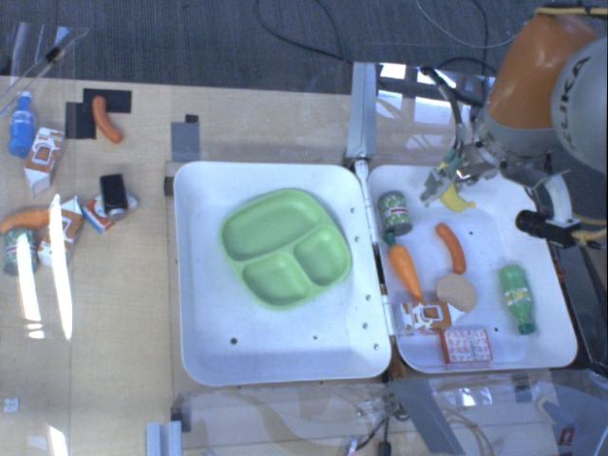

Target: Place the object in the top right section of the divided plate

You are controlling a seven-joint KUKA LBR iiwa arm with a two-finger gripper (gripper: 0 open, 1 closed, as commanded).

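Note:
A green divided plate lies in the left white bin, with one large section and two smaller ones. My gripper hangs over the far edge of the right bin, reaching in from the right. A small yellow object, banana-like, lies just beneath and beside it; I cannot see whether the gripper touches it. Nothing lies on the plate.
The right bin also holds a green-labelled can, a carrot, a red sausage, a tan round piece, a green bottle and two small cartons. Loose items lie on the bench at the left.

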